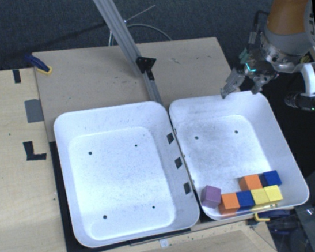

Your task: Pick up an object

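Two white bins sat side by side on the bench (pixel 194 59); left bin (pixel 65 129) and right bin (pixel 278 134) met along a shared inner edge w/ three small dark clips; each floor was speckled and showed small dark dots.

Right bin held all the blocks, bunched at its near edge, toward the near-right corner; purple block (pixel 212 194) lay furthest left, tilted, close to the bin's near-left corner; just beside it an orange block (pixel 230 201), then a blue block (pixel 245 198), then two yellow blocks (pixel 266 195), in a row along the near wall; a second orange block (pixel 250 183) and a second blue block (pixel 271 179) formed a back row, touching the front row; blocks approx. equal in size; all rested on the bin floor.

Arm (pixel 290 13) came in from upper right, orange section uppermost in frame, grey wrist below it, angled down and toward the left; a teal light showed at the wrist.

Gripper (pixel 243 84) hung over the far-right corner of the right bin, at or just above the rim; well apart from the blocks, which lay at the opposite end of that bin; two dark fingers (pixel 230 85) pointed down-left and were spread apart; nothing sat between them.

Also noted: a metal pole (pixel 124 37) crossing the bench diagonally; a blue-yellow item (pixel 39 63) at the bench's far-left corner.
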Action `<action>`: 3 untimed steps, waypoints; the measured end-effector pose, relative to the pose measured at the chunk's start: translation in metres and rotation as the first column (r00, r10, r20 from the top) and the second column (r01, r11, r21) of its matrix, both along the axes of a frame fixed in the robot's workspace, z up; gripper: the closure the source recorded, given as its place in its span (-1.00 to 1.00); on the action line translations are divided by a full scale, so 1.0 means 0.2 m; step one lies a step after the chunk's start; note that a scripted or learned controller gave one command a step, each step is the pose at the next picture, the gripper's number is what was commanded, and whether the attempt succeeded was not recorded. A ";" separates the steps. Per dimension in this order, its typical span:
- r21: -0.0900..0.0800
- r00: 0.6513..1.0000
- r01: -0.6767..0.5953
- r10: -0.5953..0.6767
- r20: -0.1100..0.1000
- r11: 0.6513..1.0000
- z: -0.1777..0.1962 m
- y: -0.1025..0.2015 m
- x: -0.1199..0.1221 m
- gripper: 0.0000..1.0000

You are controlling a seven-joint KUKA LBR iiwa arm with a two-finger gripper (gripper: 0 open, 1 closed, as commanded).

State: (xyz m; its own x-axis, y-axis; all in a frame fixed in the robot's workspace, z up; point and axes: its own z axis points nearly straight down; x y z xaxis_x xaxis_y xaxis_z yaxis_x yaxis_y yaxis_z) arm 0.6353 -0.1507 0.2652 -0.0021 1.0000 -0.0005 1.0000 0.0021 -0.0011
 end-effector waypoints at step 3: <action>-0.001 1.000 0.002 -0.002 -0.009 1.000 -0.82 0.20 0.19 -1.00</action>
State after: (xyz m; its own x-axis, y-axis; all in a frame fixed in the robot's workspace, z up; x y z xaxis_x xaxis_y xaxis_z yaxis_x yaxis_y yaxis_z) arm 0.6734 -0.1110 0.1009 0.0003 1.0000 -0.0012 1.0000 -0.0003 -0.0098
